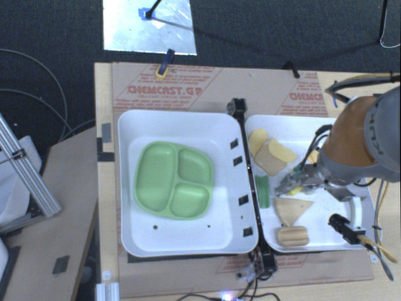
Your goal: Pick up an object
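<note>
The right bin (294, 121) holds several small items. Among them are a pale yellow piece (257, 140), a tan slab (270, 160), a green stick (262, 190), a tan wedge (292, 210) and a brown roll (292, 236). My gripper (292, 184) reaches in from the right and hangs low over the middle of this bin. It is just above the wedge and right of the green stick. A small yellow bit shows by its tip. Nothing can be made out as held.
The left bin (128, 168) carries a green divided plate (172, 179). A black clip rail (245, 168) runs between the two bins. Cardboard lies under both, and a metal sheet (149, 17) sits on the dark floor beyond.
</note>
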